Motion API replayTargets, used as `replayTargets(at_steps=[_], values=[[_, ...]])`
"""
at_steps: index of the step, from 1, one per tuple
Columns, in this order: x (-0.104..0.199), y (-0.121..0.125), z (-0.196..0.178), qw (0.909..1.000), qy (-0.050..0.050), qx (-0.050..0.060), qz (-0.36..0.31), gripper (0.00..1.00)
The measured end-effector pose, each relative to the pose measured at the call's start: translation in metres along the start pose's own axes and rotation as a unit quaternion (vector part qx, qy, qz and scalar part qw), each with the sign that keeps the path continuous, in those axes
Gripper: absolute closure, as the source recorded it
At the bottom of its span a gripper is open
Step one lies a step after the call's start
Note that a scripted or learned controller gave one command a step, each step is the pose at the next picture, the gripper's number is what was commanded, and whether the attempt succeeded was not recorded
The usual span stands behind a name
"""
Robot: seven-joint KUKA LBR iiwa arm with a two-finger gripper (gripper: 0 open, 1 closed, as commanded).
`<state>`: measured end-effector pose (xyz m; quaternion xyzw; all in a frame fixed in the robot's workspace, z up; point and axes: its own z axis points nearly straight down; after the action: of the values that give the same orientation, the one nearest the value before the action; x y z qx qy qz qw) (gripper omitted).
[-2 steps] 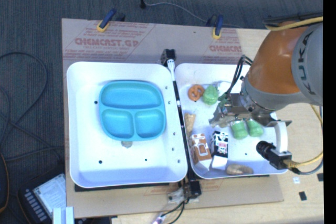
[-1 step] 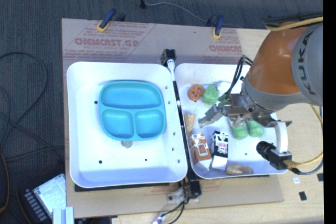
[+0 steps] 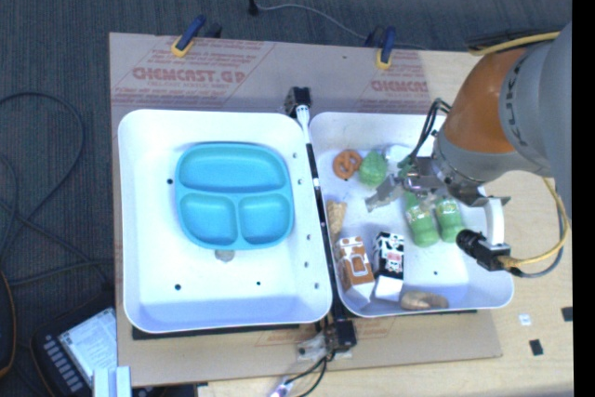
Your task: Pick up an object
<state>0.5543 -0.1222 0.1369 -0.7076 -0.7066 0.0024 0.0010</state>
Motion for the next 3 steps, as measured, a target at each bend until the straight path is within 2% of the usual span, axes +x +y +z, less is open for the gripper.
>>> replayTargets(at_steps=[1, 2, 3], values=[[0.023, -0.034, 0.050, 1.0000, 0.000, -0.005, 0.000, 0.00], [0.023, -0.033, 0.039, 1.0000, 0.000, -0.006, 0.000, 1.00], [0.023, -0.034, 0.039, 1.0000, 0.000, -0.006, 0.000, 0.00]])
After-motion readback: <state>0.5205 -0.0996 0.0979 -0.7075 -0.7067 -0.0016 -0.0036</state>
